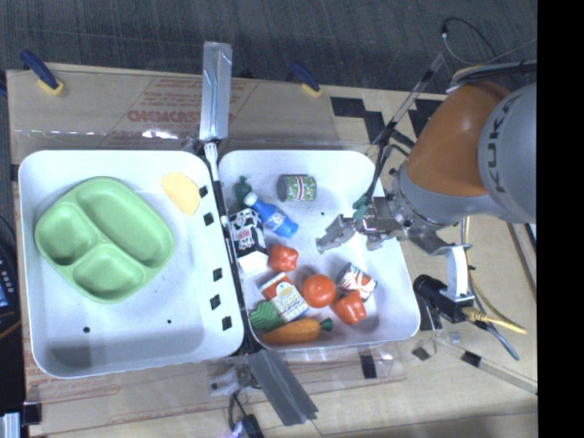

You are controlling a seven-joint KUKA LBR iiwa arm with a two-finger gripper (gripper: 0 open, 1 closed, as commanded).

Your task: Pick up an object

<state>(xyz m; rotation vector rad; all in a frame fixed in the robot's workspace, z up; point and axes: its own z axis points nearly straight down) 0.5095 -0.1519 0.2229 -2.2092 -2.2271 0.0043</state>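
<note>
My gripper (pixel 330 235) hangs over the middle of the right bin (pixel 394 255), open, with nothing between its fingers. Below it lie a red-and-white carton (pixel 358 282), a round tomato (pixel 318 290) and a red pepper (pixel 349 310). Left of it are another red vegetable (pixel 283 258), a blue bottle (pixel 274 218) and a black-and-white box (pixel 244 231). A green can (pixel 297 188) lies at the bin's far side. A carrot (pixel 290 332) and a small juice box (pixel 287 300) sit near the front wall.
The left bin (pixel 55 336) holds a green divided plate (pixel 103 237) and a yellow piece (pixel 181 191) near its far right corner. A dark green bottle (pixel 244 192) lies against the divider between the bins.
</note>
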